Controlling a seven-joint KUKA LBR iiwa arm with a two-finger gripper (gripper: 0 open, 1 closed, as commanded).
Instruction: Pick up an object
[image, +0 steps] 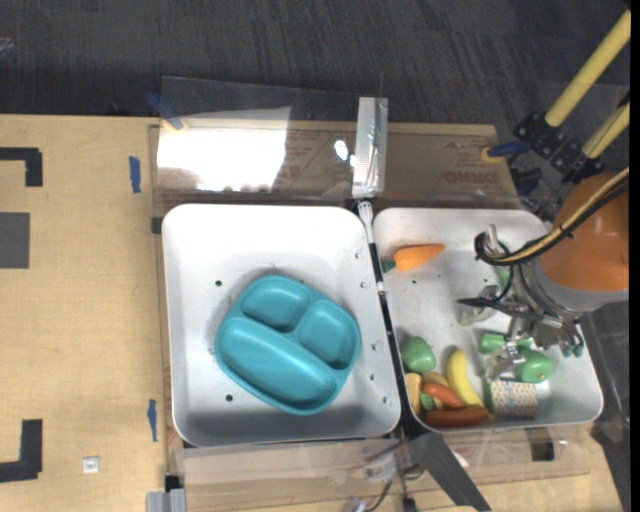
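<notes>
Arm (590, 245) is reaching in from the right edge of the frame, orange band showing, wrist hanging over the right bin (440, 225). Tool (515, 345) is sitting low in the lower right part of that bin, among the toys; can't tell how it stands or whether it has hold of anything, too much clutter and cabling around it.

Right bin is holding the pickable stuff: carrot (418, 257) lying alone near the bin's upper left corner, well apart from the rest. Green pepper (418, 353) is sitting by the left wall, banana (461, 377) just right of it, a red-orange item (443, 392) lying below both along the bottom edge. A patterned roll (513, 398) is sitting lower right, with green pieces (535, 366) just above it, right by the tool.

Left bin (190, 240) is holding a teal divided plate (288, 343), tilted, near the middle.

Both bins are resting on the tan surface (80, 300), with black tape marks at the left edge.
</notes>
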